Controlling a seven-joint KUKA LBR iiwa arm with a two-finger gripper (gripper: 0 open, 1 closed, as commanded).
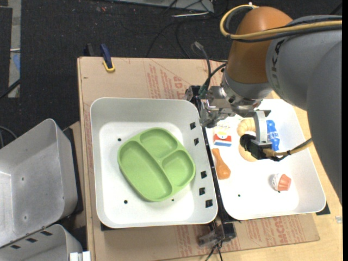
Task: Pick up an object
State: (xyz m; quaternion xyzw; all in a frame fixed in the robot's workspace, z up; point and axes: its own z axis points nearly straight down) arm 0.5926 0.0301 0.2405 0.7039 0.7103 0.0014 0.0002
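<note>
**Q:** What is hidden or hard to make out?

**A:** The gripper (209,112) is sitting in a dark tangle of metal and cable, so I cannot tell whether it is spread or pressed together, or whether it is pinching anything. Just to the view's right of it, a tan ring-shaped object (244,126) is lying partly covered by the robot's own hardware. Beyond the ring, a blue and white item (271,132) is too small to identify. The upper corner of the right bin (255,197) is disappearing under the arm (304,53).

**Q:** How is the arm posing?

**A:** It is reaching in from the view's right, its broad grey body filling that upper corner and its orange band facing the camera. The wrist is pointing down, and the gripper is hanging over the wall where the 2 bins are meeting.

**Q:** Where are the objects?

**A:** Directly below the gripper in the view, a small white card with red and blue marks (222,140) is lying in the right bin, with an orange carrot-shaped toy (221,166) just past it. Farther off to the lower right, a white and orange piece (280,182) is sitting alone. Down to the gripper's left, a green divided plate (156,163) is lying flat in the left bin (99,162).
</note>
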